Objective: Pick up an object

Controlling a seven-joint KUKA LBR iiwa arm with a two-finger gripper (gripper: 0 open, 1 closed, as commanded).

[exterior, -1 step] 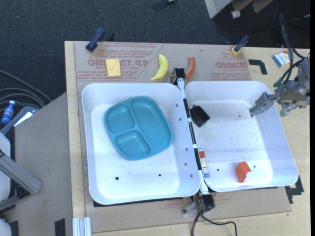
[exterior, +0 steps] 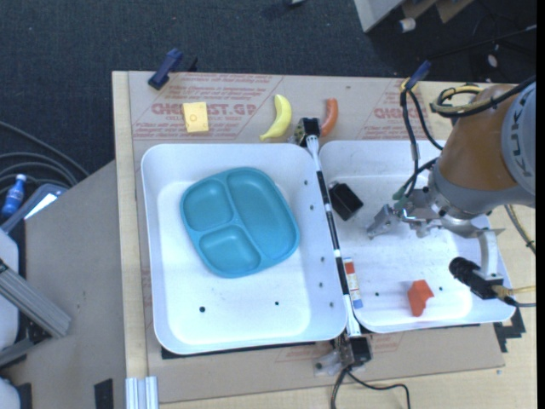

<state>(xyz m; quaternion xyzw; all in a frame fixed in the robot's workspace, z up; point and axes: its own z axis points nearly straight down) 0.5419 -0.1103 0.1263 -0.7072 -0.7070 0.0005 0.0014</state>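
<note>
Arm: the grey KUKA arm [exterior: 490,156] with its orange band enters from 3 o'clock and reaches over the right bin.
Gripper: the gripper [exterior: 381,222] hangs above the middle of the right bin, fingers pointing toward 9 o'clock; the two metal fingers [exterior: 375,226] appear slightly spread with nothing between them — the gap itself is small in this view.
Right bin: the right bin [exterior: 375,156] is a shallow white tray at 3 o'clock on the bench.
Black object: a small black block [exterior: 345,199] lies at the bin's 10 o'clock area, near the dividing rim, just beside the fingertips but apart from them.
Orange object: an orange-red block [exterior: 419,297] lies at the bin's 6 o'clock edge, well apart from the gripper.
Pen-like item: a thin white stick with red and blue marks [exterior: 351,283] lies along the shared rim at the bin's 7 o'clock.
Left bin: the left bin [exterior: 170,254] holds a blue three-compartment plate [exterior: 238,221] near its centre.
Bench, 12 o'clock strip: a yellow tile [exterior: 195,118], a toy banana [exterior: 278,118] and an orange carrot-like piece [exterior: 329,115] lie on the cardboard [exterior: 136,186] behind the bins — all outside them.
</note>
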